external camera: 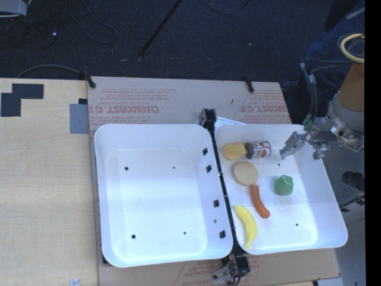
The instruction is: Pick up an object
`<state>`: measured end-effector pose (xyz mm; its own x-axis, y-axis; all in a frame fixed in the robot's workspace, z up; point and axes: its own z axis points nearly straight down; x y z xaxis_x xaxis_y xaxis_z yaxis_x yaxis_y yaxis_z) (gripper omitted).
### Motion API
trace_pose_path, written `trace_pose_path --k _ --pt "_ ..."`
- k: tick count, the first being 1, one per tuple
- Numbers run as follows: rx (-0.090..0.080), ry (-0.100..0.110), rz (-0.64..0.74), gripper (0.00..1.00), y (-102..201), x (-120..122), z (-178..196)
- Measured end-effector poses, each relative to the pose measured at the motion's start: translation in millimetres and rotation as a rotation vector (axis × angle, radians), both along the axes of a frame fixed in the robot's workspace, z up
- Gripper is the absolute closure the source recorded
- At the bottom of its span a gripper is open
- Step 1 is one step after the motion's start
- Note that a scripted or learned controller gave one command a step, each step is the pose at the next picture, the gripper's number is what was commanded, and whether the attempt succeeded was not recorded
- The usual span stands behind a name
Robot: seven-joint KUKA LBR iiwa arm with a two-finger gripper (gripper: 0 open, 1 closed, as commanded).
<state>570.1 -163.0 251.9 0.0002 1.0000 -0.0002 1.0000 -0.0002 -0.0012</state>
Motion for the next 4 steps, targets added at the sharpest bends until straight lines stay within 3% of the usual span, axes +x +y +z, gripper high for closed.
trace_pose_path --k 1,2,3,4 --pt "0.005 0.012 -0.001 0.00 32.1 -30.6 -90.2" --pt "0.000 0.000 0.000 0.00 82.1 -67.0 -166.7" --pt "0.001 0.002 -0.001 0.00 70.6 -86.9 -164.4" --pt "0.001 0.002 -0.007 1.00 69.1 -86.2 -153.9"
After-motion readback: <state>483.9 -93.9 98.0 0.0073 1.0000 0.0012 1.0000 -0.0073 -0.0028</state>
